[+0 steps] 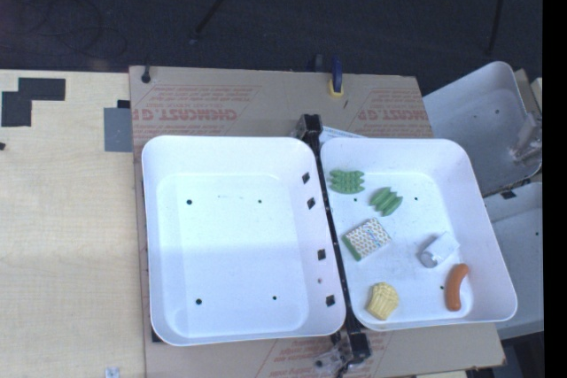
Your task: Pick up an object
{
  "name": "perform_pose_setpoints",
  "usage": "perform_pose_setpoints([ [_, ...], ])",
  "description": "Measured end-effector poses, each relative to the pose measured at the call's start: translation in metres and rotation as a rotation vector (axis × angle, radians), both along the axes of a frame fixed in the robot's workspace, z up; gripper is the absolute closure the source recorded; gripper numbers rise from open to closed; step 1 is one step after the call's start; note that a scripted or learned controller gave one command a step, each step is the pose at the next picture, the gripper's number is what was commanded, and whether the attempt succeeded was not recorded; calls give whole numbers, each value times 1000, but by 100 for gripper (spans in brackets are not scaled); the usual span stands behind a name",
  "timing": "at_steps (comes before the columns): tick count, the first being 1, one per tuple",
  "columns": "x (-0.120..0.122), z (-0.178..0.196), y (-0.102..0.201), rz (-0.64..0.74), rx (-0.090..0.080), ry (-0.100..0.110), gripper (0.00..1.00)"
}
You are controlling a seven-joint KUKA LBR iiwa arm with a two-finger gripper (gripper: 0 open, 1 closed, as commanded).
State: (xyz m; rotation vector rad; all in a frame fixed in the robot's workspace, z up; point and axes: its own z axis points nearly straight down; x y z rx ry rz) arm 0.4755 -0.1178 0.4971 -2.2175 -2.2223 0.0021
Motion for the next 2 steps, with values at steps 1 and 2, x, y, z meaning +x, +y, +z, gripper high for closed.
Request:
perform_pose_setpoints([
  [1,1,13,26,0,0,-2,100],
  [2,1,24,57,1,0,-1,100],
])
